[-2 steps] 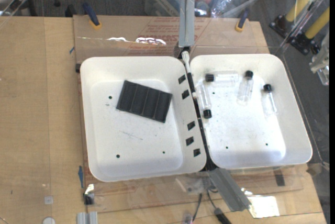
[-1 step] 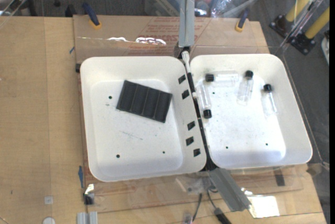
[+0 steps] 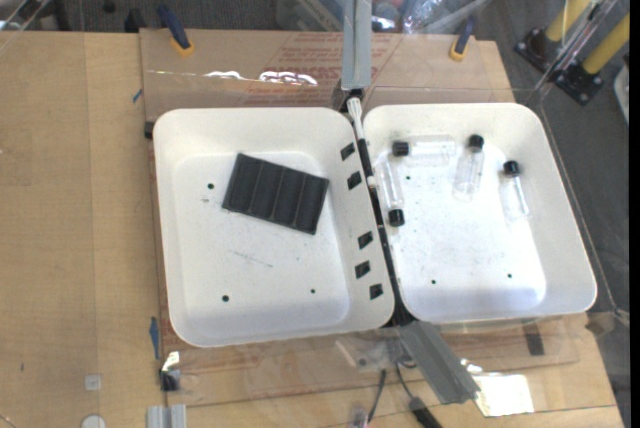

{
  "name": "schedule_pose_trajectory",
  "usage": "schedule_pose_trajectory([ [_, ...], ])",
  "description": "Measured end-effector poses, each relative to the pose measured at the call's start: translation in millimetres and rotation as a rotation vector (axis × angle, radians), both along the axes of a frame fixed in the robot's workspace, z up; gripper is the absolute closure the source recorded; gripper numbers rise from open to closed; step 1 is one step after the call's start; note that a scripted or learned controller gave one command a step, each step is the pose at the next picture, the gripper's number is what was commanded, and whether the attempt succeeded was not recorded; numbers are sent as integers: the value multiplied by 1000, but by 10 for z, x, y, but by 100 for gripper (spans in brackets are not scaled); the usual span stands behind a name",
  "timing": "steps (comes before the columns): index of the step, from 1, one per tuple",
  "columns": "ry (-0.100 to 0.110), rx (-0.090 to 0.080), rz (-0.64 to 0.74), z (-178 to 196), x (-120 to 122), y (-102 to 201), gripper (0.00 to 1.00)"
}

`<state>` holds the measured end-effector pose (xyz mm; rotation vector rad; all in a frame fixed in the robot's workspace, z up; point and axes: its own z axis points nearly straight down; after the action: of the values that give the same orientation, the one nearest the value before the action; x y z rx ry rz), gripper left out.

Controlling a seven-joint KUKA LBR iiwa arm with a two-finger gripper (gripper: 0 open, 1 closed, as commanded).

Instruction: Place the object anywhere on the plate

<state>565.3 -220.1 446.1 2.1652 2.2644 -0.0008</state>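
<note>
We see nothing placed yet: clear vials (image 3: 468,166) w/ black caps lie in the right bin (image 3: 560,216), dark ribbed plate (image 3: 275,193) sits bare in the left bin (image 3: 180,216), claw state can't tell.

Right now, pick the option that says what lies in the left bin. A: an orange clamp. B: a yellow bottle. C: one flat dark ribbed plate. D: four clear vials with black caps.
C: the dark ribbed plate lies flat and alone in the left bin, while the clear black-capped vials lie in the right bin.
</note>
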Motion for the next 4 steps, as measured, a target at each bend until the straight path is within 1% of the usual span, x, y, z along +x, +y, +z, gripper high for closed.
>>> schedule_pose_trajectory([
  [2,-8,-7,3,214,25,10,100],
  [3,7,5,432,-108,-12,-31,100],
  [4,2,1,432,4,0,-33,100],
])
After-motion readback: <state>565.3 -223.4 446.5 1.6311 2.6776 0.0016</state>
